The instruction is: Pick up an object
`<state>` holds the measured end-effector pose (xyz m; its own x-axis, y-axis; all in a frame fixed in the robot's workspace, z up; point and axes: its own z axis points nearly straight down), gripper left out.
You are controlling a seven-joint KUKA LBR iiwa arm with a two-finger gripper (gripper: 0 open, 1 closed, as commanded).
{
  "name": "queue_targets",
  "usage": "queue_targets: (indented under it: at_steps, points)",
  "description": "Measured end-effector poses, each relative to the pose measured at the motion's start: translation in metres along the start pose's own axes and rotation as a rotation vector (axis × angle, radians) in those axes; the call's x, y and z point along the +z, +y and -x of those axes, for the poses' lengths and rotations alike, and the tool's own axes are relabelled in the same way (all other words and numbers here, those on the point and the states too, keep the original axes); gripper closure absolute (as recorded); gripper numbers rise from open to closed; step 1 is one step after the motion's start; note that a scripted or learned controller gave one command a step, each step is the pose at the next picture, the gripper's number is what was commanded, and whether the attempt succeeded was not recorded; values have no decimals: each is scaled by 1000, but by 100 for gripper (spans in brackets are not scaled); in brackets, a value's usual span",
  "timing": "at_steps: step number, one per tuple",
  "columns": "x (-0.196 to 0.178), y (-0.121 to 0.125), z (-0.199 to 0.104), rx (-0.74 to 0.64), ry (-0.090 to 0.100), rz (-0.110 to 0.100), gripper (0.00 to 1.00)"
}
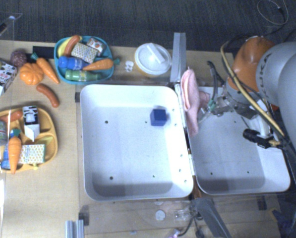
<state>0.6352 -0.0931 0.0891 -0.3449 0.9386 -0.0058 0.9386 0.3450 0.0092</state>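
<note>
A small blue cube (158, 116) lies in the left white bin (108, 182), toward its upper right. A pink cloth (190, 99) hangs over the wall between the two bins, reaching into the upper left of the right bin (247, 180). My gripper (210, 107) sits low in the right bin's upper left, just right of the pink cloth and close to it. Whether it touches the cloth I cannot tell. The grey arm with its orange band (252, 58) covers the right bin's upper right corner.
Toy food fills a blue bowl (83, 59) behind the left bin, next to a white lidded tub (152, 58). A yellow tray (24, 140) of toys, a pumpkin (30, 73) and a sausage (48, 94) lie on the bench at left. Cables (259, 133) trail across the right bin.
</note>
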Motion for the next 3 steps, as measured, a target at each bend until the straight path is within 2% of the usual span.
queue_targets:
  at_steps: [1,2,3]
  points:
    - [0,23,25,-343,20,-26,0]
    - [1,24,18,-246,11,-19,0]
    - [1,26,16,-245,7,-26,0]
